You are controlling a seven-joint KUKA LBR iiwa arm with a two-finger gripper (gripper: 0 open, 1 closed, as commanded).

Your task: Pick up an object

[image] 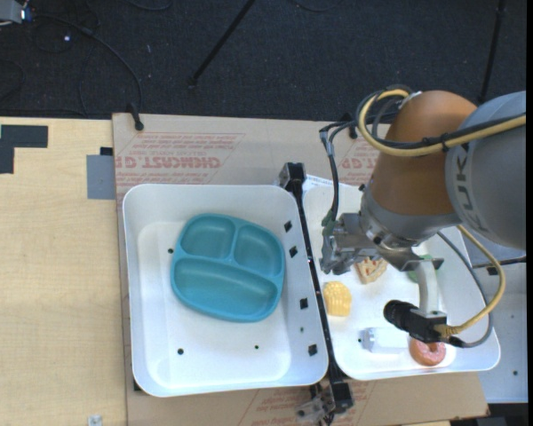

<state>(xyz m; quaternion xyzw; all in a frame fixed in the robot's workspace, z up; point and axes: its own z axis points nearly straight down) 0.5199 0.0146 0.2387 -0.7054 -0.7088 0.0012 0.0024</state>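
Hovering gripper (pixel 338 254), finger state cannot tell | yellow ridged corn-like toy (pixel 337 298) in right white bin (pixel 480 349) | teal divided plastic plate (pixel 228 266) in left white bin (pixel 151 238)

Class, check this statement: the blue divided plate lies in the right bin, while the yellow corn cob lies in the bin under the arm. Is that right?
Not quite. The camera view shows the blue divided plate in the left bin, not the right one. The rest holds: the yellow corn cob lies in the right bin, under the arm.
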